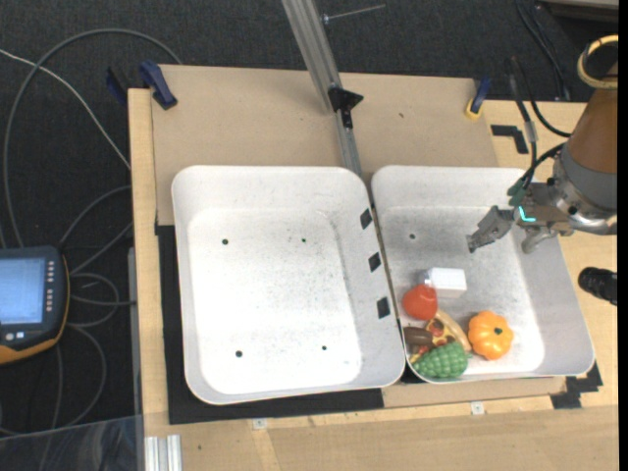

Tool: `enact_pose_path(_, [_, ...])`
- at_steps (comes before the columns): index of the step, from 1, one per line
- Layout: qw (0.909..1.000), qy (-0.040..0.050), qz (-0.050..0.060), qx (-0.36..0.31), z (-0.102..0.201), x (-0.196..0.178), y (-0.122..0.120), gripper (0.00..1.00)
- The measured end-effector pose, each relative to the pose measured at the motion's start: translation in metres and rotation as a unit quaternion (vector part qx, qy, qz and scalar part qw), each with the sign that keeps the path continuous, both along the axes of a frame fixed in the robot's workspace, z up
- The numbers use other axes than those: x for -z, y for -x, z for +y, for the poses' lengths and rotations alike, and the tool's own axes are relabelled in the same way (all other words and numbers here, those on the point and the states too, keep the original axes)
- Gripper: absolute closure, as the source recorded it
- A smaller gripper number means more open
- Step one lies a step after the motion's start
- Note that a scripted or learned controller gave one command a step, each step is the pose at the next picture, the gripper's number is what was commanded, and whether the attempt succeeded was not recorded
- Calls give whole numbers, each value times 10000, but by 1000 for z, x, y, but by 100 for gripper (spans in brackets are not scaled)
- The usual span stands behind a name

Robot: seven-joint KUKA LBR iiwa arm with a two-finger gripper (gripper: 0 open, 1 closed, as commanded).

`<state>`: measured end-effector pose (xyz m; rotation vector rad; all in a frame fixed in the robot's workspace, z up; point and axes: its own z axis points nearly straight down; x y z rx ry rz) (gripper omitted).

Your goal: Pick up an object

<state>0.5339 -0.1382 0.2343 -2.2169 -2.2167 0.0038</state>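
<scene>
Camera view has my gripper (508, 234) over the right bin (549, 292), near its upper right corner, fingers spread and holding nothing. The objects sit well apart from me, crowded into the bin's lower left corner: a white block (447, 282) touching a red ball (421, 302), then a brown piece (424, 338), a green bumpy thing (444, 362) and an orange pepper (491, 334). I count 5 things packed close, so my likely failure is closing on 2 at once, or nudging 1 aside against the wall. The pepper stands slightly apart; round skin could slip out of my fingers
</scene>
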Motion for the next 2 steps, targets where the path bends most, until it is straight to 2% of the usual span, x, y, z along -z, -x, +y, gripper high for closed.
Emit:
enact_pose_path(1, [10000,6,-26,-3,0,-2,-1,0])
enact_pose_path(2, [10000,-1,9,-1,4,60,-3,0])
